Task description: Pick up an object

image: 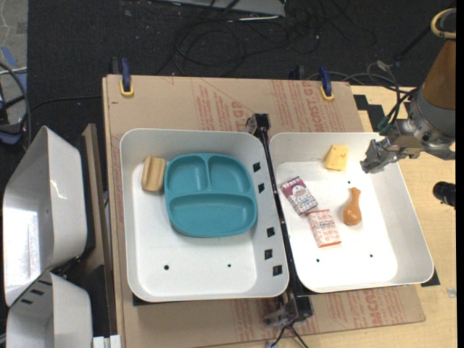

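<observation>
The right bin [406,259] holds a yellow wedge [336,157] near its back, an orange drumstick-shaped toy [352,207] in the middle, and two small printed cartons [298,195] [325,228] toward its left side. My gripper [375,158] hangs over the right bin's back right part, just right of the yellow wedge and apart from it. Nothing shows in its grasp. The orange toy lies below it in the view, toward the bin's front.
The left bin [145,267] holds a teal divided plate [211,194] and a tan block [153,173] beside the plate's left edge. A black divider [274,216] runs between the bins. White containers [40,216] stand off the bench at left.
</observation>
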You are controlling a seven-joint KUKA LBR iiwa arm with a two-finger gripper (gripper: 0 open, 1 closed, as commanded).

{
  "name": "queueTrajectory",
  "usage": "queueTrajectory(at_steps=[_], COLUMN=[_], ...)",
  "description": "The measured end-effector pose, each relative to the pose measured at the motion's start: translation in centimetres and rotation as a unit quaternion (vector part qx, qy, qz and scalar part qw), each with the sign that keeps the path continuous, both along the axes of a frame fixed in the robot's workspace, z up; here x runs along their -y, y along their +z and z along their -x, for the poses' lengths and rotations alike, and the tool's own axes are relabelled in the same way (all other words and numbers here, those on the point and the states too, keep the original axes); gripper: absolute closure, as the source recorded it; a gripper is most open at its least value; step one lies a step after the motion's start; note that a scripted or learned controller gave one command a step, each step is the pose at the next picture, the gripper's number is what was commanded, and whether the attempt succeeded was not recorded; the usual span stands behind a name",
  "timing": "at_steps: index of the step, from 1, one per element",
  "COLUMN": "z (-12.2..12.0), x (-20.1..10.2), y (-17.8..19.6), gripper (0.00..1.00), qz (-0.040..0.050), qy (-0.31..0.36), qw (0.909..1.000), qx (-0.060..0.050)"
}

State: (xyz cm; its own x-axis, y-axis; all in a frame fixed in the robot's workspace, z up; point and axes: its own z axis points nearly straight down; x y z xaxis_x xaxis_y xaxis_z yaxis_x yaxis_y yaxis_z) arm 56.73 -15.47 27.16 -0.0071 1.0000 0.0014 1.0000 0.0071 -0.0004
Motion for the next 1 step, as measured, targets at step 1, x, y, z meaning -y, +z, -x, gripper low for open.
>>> queueTrajectory(at_steps=[1], z=[-1.32], x=[-5.79], y=[0.13], gripper=[1.00], qz=[0.0000], qy=[0.001], qw=[1.0000], qx=[0.001])
